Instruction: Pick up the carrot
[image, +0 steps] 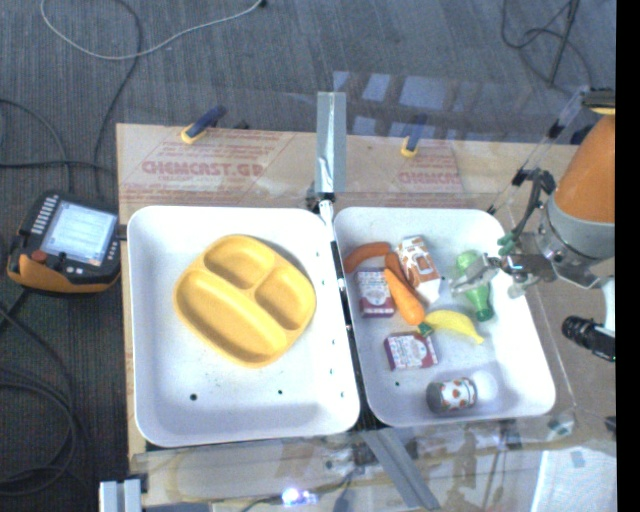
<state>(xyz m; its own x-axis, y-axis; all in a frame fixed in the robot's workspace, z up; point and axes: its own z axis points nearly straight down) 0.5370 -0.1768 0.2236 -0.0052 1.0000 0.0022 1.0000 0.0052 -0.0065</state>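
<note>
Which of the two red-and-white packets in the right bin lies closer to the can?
The lower packet, just below the carrot's tip and up-left of the can. The other packet lies higher, left of the carrot.

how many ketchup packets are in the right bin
2: one ketchup packet lies by the bin's left wall, touching the carrot; the other ketchup packet lies lower, below the banana.

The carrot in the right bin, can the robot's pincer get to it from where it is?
Probably yes. The carrot lies on top, uncovered, in the right bin, and the pincer hovers just to its right. But a small carton and a ketchup packet press close beside it, so the grab could be tight.
</note>
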